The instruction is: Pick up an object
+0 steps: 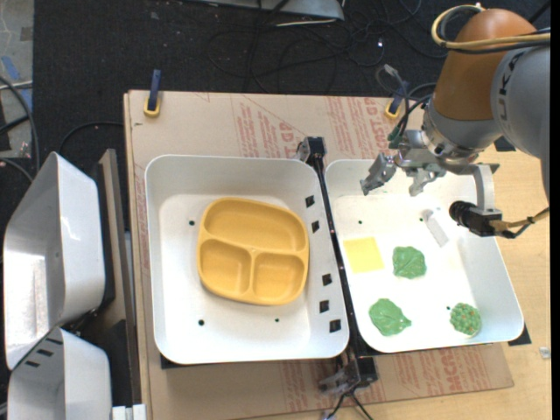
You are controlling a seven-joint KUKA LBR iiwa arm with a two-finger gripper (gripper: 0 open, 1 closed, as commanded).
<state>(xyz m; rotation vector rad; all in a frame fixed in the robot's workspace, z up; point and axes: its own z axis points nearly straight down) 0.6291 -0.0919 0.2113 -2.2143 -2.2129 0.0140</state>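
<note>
Your gripper (401,175), upper right, hangs spread and empty. The yellow square (362,255) looks flat, light; pinch an edge.

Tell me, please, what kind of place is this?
Probably a robotics lab bench: a robot arm reaches over two white bins, one holding a yellow divided tray, the other toy food pieces; cables lie behind.
</note>
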